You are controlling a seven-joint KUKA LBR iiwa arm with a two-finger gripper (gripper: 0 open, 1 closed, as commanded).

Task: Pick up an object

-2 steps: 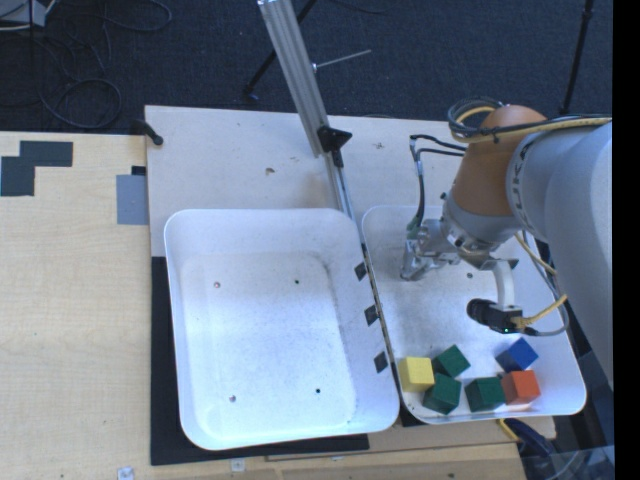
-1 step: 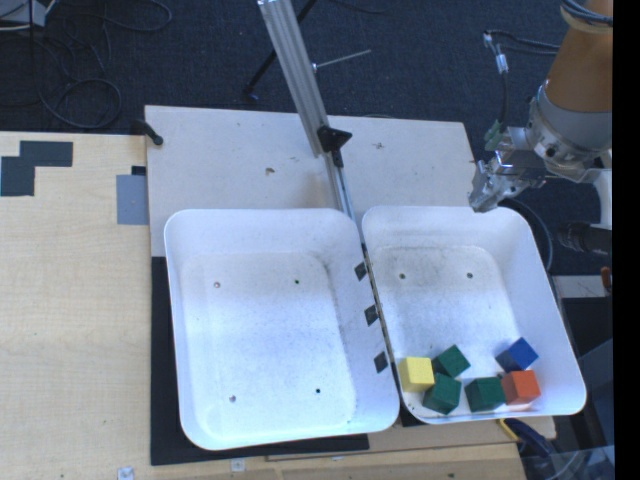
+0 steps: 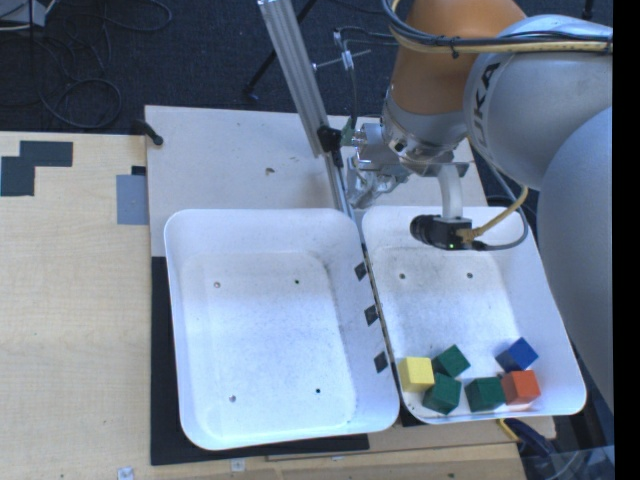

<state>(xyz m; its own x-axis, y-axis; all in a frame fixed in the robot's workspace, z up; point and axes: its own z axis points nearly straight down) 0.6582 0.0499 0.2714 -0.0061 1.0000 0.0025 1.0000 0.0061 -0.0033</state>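
Observation:
Several small blocks lie bunched in the near corner of the right bin (image 3: 470, 278): a yellow block (image 3: 417, 372), three green blocks (image 3: 452, 360) (image 3: 442, 395) (image 3: 484, 394), a blue block (image 3: 517, 353) and an orange block (image 3: 520, 386). My gripper (image 3: 372, 180) hangs under the grey wrist with its orange band, above the far edge of the bins where they meet. It is well away from the blocks, and I see nothing in it.
The left bin (image 3: 200, 298) sits beside the right one, with black clips along the shared rim. A slanted aluminium rail (image 3: 300, 78) stands just left of the gripper. A black cable connector (image 3: 443, 231) hangs over the right bin's far part.

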